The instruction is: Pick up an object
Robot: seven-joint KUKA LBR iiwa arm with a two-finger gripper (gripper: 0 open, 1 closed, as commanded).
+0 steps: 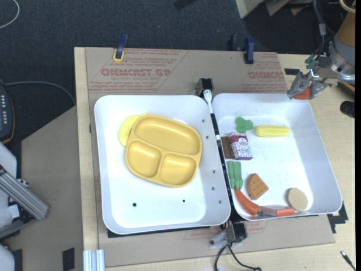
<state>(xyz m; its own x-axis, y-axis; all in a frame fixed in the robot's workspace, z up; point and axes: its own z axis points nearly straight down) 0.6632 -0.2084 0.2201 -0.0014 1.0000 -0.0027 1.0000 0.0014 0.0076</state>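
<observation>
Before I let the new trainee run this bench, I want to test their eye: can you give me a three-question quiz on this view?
1. True or false: the yellow divided plate lies in the left bin.
2. Which lies nearest the right bin's far edge? A) corn cob B) waffle C) carrot
3. Fill in: the gripper is near the right bin's far ____ corner.

Key: 1 true; 2 A; 3 right.
</observation>
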